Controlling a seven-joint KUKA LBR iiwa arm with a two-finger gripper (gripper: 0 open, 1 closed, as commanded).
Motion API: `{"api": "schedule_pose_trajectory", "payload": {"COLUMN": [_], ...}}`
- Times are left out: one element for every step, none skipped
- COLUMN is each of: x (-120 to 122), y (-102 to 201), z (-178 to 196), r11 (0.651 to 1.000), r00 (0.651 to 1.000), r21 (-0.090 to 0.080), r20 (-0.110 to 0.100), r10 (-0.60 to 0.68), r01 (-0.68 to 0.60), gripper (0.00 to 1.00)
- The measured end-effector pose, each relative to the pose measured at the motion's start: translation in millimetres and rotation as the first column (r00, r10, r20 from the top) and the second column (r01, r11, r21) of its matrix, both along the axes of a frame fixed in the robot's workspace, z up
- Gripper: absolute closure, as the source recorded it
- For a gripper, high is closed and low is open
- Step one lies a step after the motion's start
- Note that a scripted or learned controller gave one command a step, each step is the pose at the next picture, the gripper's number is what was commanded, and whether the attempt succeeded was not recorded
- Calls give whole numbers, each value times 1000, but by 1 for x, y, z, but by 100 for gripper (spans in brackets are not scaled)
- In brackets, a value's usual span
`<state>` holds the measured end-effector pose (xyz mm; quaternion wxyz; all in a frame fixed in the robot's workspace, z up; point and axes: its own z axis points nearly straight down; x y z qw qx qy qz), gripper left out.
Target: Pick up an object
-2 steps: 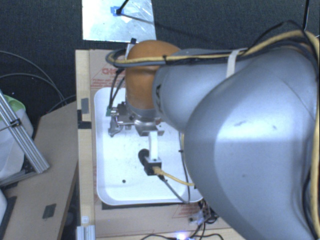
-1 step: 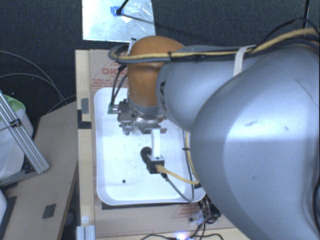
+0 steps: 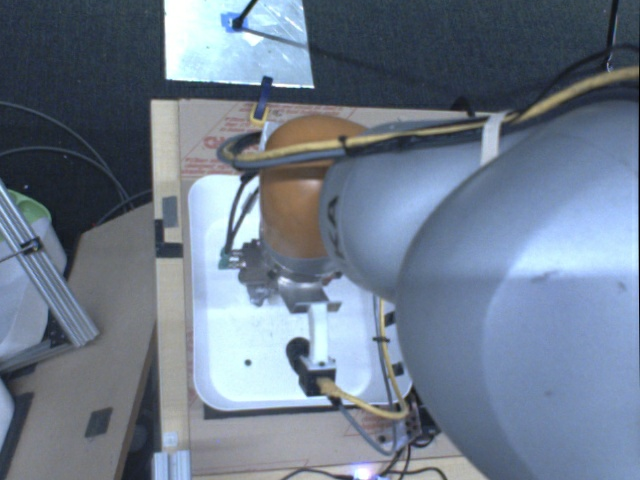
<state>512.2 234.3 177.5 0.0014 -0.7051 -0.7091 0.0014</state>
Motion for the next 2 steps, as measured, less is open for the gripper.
{"api": "schedule_pose_trajectory", "payload": {"x": [3,-26], "y": [0,1], "z": [11,68], "r11": [1000,1000], "r00": [1000,1000], "r21": [1,4], "r20": [4,8], "r10": [2,1], "r01": [-2,-1], "gripper": [100,100]}}
